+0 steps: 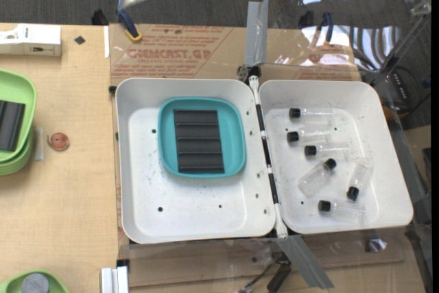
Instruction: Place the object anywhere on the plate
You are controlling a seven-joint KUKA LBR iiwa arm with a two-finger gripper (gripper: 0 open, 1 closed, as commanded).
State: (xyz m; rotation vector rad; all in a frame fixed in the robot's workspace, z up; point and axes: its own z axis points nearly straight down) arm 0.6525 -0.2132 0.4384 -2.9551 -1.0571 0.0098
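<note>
In the right bin [384, 147] lie several clear vials [317, 178] with black caps; the teal plate [168, 147] sits in the left bin [137, 202]. Pick an outlying vial, grip across its body, clear the divider. Can't tell the fingers' state.

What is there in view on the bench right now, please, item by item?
Bins: two, white, side by side; left bin, right bin.
Plate: one, teal, in the left bin.
Ridged insert: one, dark grey, on the plate.
Vials: about six, clear with black caps, scattered in the right bin.
Green tray: one, at the left edge of the bench.
Small round disc: one, reddish, beside the green tray.
</note>
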